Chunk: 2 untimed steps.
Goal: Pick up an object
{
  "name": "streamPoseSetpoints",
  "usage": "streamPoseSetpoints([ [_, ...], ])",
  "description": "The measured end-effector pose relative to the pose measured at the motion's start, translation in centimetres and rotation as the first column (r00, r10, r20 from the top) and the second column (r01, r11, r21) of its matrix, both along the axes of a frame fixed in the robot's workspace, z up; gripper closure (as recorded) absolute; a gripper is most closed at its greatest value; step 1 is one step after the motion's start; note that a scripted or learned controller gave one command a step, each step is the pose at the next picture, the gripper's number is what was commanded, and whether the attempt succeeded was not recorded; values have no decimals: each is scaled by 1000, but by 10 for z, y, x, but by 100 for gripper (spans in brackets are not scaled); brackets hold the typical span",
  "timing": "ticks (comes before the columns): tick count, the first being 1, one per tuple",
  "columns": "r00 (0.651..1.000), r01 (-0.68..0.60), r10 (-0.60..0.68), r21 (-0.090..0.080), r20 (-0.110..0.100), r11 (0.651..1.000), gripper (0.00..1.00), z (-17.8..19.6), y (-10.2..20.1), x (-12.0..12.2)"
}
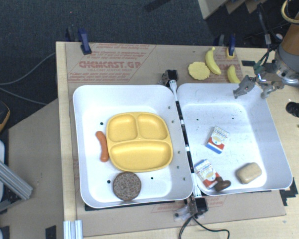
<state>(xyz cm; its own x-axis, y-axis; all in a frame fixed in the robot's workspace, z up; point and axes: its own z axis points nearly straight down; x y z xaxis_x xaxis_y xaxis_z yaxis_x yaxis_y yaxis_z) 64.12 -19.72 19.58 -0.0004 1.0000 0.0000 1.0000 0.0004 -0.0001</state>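
Note:
My gripper [253, 87] hangs over the far edge of the right bin [276, 133], its two fingers [241, 88] spread open with nothing between them. Well below it in that bin lie a small white, blue and red carton [217, 139], a second carton [205, 170] near the front, a dark brown piece [222, 185] touching that carton, and a tan block [248, 173] at the front right.
The left bin [84, 113] holds a yellow divided plate [138, 141], an orange sausage [102, 146] and a round brown patty [126, 185]. Behind the right bin, on the board, lie two toy bananas [213, 61] and a yellow disc [199, 70].

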Motion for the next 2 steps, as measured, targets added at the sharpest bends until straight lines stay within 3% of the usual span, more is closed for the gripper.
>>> streamPoseSetpoints([
  [1, 1000, 3, -3, 5, 0, 1000, 0, -114, 37, -56],
  [2, 1000, -4, 4, 5, -6, 1000, 0, -112, 96, -101],
])
